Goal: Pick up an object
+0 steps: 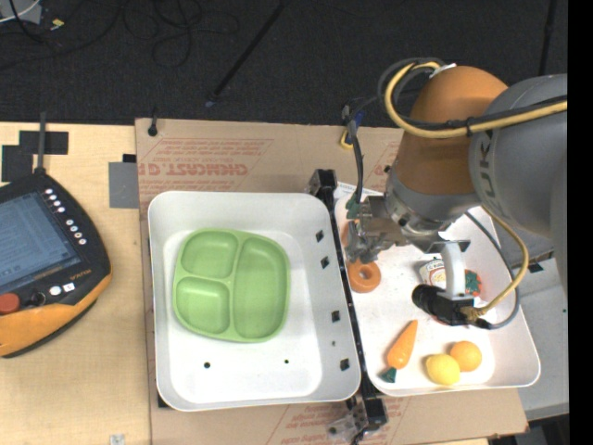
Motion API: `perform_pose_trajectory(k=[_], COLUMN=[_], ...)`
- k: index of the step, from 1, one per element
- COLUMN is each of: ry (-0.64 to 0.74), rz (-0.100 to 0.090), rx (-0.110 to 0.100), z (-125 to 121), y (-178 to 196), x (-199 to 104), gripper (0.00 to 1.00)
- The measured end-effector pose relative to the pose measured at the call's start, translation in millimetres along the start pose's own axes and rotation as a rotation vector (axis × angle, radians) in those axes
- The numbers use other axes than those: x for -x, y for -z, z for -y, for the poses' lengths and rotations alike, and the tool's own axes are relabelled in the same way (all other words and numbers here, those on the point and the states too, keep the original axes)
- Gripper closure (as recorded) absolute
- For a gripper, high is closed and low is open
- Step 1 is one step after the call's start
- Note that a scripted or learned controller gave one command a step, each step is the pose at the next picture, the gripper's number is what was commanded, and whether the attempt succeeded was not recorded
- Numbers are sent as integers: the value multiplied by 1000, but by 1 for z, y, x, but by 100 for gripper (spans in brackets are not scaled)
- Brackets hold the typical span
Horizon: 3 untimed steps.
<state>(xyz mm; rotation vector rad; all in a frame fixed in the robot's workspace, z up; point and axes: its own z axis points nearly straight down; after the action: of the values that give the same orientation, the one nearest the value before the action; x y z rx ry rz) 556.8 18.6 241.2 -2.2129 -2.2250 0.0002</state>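
My gripper [363, 245] hangs low over the left part of the right bin [519, 369], just above an orange ring [364, 277] that lies on the bin floor. The arm's wrist and orange band cover the bin's upper half. Further down the bin lie a toy carrot [401, 345], a yellow lemon [443, 369] and an orange fruit [465, 356]. A small jar-like item with a red and green label [433, 271] lies to the right of the ring, partly behind a black cable. Nothing shows between the fingers.
The left bin [306, 360] holds a green divided plate [232, 284]. A teach pendant [42, 258] rests on the bench at the far left. A black clamp strip [335, 286] runs between the two bins.
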Motion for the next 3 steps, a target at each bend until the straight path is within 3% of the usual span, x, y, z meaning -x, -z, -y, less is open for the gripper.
perform_pose_trajectory(k=[1,3], ry=[-1,-4], rz=[1,4], rx=[0,-3], z=[-26,-18], y=[-11,-20], x=[-56,-69], gripper=[100,100])
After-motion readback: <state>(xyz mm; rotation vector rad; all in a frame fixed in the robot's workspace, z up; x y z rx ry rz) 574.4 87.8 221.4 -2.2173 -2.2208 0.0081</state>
